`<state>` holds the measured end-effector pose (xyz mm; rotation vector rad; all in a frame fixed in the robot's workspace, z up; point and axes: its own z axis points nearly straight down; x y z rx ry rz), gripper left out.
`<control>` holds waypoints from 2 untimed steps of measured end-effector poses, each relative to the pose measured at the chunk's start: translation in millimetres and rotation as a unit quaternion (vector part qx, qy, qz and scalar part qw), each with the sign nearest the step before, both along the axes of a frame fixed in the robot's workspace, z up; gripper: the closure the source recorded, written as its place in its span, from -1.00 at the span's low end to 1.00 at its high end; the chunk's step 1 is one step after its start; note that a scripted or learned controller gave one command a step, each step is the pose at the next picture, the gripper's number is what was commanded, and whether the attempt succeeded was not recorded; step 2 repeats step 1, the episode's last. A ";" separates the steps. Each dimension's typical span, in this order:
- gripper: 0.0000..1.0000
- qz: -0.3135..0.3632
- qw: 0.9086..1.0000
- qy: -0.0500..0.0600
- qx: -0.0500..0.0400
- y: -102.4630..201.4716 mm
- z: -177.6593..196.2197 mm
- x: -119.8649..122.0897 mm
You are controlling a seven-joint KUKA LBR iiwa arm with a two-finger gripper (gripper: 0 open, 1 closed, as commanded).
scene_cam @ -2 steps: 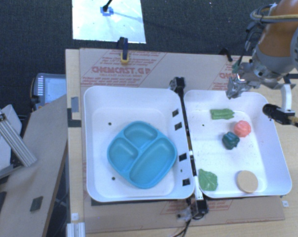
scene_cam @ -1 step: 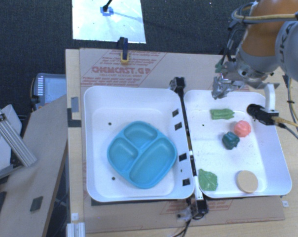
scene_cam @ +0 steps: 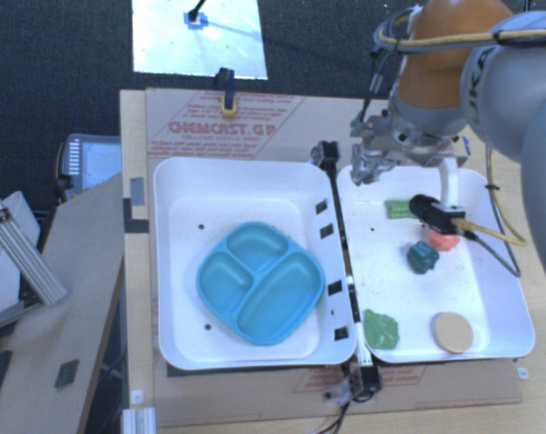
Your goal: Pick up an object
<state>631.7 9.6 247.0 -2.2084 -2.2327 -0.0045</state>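
The gripper (scene_cam: 368,168) hovers at the right bin's (scene_cam: 503,269) eleven o'clock corner; I cannot tell its jaw state. Nothing is picked yet. Nearest, toward four o'clock, lies a green block (scene_cam: 398,209); descending there seems next.

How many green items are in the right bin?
2: a pale green block near the far side, by the gripper, and a green piece at the near left corner. The arm may hide others.

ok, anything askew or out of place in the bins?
Only the blue divided plate, which sits rotated at an angle in the left bin. In the right bin, the green pieces, teal lump and tan disc lie scattered but intact. Nothing spilled.
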 end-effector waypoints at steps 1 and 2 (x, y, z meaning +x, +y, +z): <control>1.00 -0.001 1.000 0.001 0.000 61.7 -8.4 -13.6; 1.00 -0.001 1.000 0.001 0.000 61.7 -8.4 -13.6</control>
